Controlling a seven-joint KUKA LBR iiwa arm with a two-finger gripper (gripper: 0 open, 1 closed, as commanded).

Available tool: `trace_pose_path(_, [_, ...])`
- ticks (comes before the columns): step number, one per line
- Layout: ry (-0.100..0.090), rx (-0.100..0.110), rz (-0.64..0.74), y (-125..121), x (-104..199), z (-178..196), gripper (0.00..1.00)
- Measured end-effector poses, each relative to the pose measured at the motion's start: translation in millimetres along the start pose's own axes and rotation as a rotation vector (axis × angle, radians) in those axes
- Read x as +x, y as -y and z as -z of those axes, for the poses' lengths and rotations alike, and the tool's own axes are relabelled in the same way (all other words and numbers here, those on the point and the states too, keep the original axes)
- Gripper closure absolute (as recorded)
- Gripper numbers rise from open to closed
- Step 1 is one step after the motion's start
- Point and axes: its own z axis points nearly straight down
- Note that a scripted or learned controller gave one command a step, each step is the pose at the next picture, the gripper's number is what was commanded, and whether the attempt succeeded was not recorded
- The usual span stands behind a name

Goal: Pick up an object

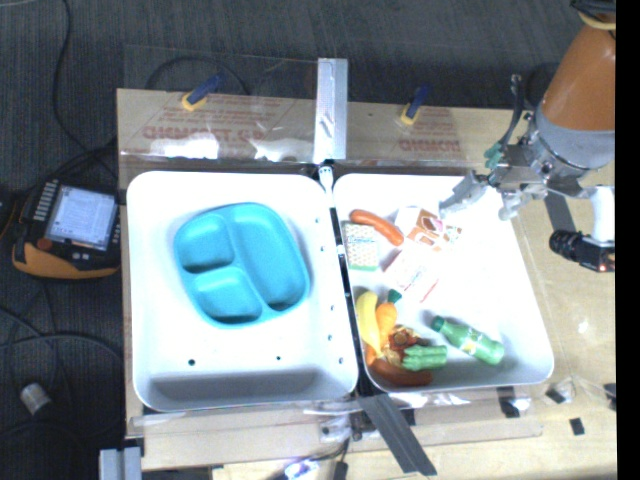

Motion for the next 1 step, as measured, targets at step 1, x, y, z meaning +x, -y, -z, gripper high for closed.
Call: trace_pose_path(1, [0.003, -0.003, 0.286, -9.3, -20.6, 12.2, 0.00])
